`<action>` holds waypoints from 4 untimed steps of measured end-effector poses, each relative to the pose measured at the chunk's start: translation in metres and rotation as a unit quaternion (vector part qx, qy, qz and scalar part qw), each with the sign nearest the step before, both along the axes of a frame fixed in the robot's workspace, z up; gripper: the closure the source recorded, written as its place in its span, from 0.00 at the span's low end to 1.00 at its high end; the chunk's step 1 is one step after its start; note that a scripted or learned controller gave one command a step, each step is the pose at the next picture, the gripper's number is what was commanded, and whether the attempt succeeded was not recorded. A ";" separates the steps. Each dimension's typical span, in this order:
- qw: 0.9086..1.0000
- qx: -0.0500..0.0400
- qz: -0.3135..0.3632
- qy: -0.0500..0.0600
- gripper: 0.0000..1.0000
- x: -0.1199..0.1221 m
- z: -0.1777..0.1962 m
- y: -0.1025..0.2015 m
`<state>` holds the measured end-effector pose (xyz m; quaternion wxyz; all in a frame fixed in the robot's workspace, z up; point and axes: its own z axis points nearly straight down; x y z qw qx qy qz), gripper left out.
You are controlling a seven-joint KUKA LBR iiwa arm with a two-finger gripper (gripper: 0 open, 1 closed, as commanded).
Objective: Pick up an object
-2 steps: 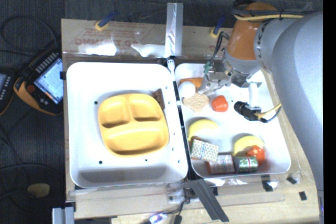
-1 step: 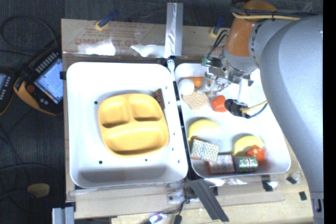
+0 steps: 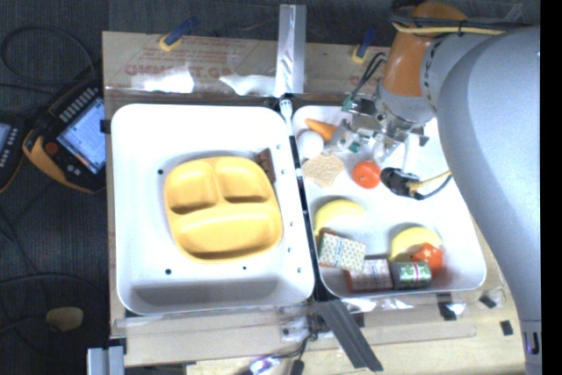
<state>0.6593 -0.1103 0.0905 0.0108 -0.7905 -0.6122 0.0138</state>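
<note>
Gripper (image 3: pixel 363 136) sits low over the upper part of the right white bin (image 3: pixel 461 228), pointing down. Whether it is released or clenched cannot be told from this angle, and nothing is visibly grasped.

Candidate things, from the gripper outward:
- Small round orange-red ball (image 3: pixel 366 176): just beside the gripper at 6 o'clock, on the bin floor, apart from it.
- Orange cone-shaped carrot piece (image 3: pixel 320 129): near, at 9 o'clock.
- White egg-shaped piece (image 3: pixel 309 143): just past the carrot piece, against the bin's left wall.
- Tan round speckled cracker (image 3: pixel 323 169): at 8 o'clock, near the ball.
- Pale yellow dome (image 3: pixel 338 213): further out at 7 o'clock.
- Patterned white-and-green packet (image 3: pixel 341 252): below that dome, touching it.
- Dark red box (image 3: pixel 369 274): lies along the bin's bottom wall.
- Green-labelled tin can (image 3: pixel 410 274): on its side, touching the red box.
- Second yellow dome (image 3: pixel 413 239): at 5 o'clock.
- Red round piece (image 3: pixel 428 256): against the second dome.

Left white bin (image 3: pixel 140 154), well apart at 9 o'clock, holds a yellow divided plastic tray (image 3: pixel 224 206) with a small brown piece (image 3: pixel 265 161) at the tray's upper right corner.
</note>
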 end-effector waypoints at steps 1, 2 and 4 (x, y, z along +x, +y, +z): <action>0.987 0.001 0.162 -0.015 0.00 0.004 0.092 0.042; 0.963 0.001 0.270 -0.023 0.00 0.007 0.014 0.012; 0.975 0.002 0.223 -0.019 0.00 -0.015 -0.003 -0.054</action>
